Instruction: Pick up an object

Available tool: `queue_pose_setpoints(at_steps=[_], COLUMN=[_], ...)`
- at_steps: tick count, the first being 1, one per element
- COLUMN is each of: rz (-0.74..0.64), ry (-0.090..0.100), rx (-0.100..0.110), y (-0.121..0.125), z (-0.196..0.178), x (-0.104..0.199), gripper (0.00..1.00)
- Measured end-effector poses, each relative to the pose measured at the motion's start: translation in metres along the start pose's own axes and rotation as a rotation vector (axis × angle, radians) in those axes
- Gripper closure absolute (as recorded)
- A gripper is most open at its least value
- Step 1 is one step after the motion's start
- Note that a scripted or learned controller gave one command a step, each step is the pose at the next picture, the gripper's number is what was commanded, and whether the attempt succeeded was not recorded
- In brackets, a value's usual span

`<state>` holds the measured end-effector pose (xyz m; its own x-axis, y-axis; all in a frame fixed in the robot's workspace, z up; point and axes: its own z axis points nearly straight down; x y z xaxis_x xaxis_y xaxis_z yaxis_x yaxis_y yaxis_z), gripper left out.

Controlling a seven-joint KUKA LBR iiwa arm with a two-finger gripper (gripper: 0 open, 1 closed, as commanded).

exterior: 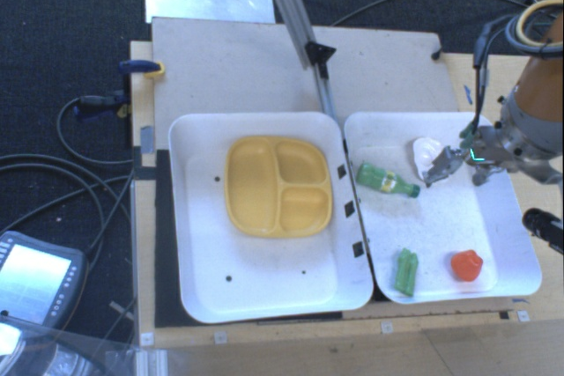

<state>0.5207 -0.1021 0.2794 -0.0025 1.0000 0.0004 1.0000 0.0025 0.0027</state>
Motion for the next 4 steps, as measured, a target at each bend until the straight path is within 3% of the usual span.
queue_pose_setpoints(at_steps=[3,4], rz=[0.002,0.002], ry=[0.001,0.0], rx=[0.007,0.001], y=[-0.006,-0.004], z=[0.155,0.142], x=[0.013,0.012], gripper=[0.0,1.0])
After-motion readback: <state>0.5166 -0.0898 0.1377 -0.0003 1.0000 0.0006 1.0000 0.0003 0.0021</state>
